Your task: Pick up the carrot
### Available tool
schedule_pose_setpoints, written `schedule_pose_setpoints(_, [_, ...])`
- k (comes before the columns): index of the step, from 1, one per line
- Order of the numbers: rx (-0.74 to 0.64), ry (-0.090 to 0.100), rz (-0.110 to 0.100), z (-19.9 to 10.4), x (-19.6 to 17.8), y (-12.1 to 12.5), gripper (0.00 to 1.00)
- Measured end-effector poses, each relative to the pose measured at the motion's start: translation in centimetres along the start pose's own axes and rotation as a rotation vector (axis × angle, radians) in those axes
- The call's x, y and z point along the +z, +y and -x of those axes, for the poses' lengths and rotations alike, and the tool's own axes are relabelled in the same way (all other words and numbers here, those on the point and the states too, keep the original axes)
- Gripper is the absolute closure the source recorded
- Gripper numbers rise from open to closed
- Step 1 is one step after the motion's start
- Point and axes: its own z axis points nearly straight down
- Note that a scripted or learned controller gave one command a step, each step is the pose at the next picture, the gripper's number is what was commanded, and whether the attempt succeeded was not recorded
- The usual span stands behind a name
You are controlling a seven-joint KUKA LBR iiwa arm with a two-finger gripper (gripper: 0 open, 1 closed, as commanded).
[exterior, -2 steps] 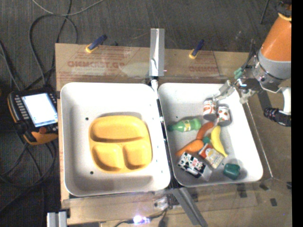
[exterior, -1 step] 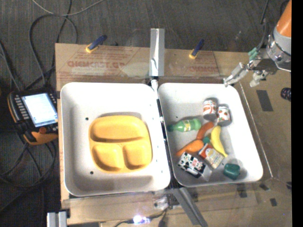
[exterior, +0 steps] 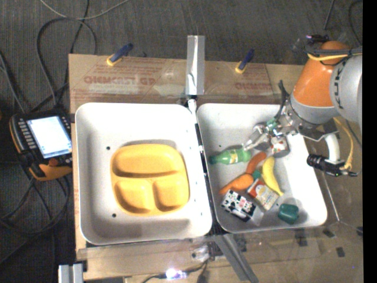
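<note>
Orange carrot [exterior: 247, 174]: light, stiff, smooth; grip mid-length.
Claw [exterior: 266, 135]: at carrot's 1 o'clock, apart; spread or pressed together, cannot tell.

I see the carrot [exterior: 246, 174], orange and lying flat on a slant, just below the claw [exterior: 268, 139].

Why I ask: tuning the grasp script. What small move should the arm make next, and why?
Probably lower the end effector slightly toward the carrot, because it hovers above the carrot's upper end, with the green bottle and banana crowding either side.
</note>
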Motion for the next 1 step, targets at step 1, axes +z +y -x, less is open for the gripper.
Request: schedule_pose_setpoints(1, [-0.281,-0.024,0.028,-3.68,1.64,-0.64,0.0])
